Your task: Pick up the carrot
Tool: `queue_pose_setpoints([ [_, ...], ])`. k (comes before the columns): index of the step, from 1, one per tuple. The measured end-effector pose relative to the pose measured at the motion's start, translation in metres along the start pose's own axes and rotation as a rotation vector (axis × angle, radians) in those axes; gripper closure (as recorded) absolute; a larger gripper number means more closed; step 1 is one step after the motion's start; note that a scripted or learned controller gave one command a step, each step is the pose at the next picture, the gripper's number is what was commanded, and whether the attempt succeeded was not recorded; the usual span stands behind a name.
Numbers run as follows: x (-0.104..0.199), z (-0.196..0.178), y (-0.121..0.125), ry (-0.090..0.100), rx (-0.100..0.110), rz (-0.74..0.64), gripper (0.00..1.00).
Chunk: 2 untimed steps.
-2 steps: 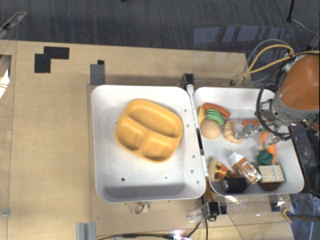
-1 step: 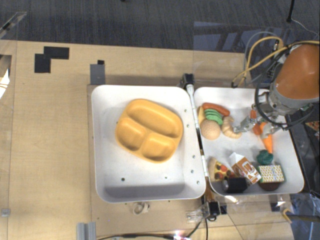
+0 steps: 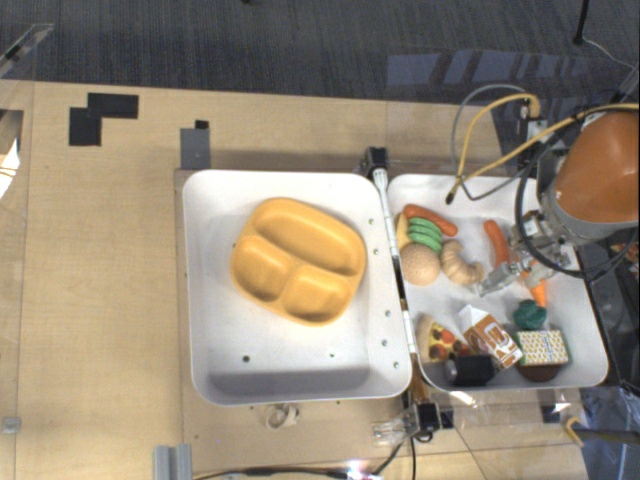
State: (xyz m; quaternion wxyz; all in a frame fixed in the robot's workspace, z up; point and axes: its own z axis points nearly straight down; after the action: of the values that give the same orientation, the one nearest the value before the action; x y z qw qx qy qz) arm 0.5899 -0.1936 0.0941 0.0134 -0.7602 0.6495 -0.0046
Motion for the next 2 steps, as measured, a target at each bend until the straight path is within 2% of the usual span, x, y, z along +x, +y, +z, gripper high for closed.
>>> queue_pose_setpoints([
  [1, -0.001, -0.033, 0.015, 0.006, -0.017, -0.332, 0.0],
  [2, -0.01, 0.007, -0.013, 0.001, -0.015, -0.324, 0.0],
])
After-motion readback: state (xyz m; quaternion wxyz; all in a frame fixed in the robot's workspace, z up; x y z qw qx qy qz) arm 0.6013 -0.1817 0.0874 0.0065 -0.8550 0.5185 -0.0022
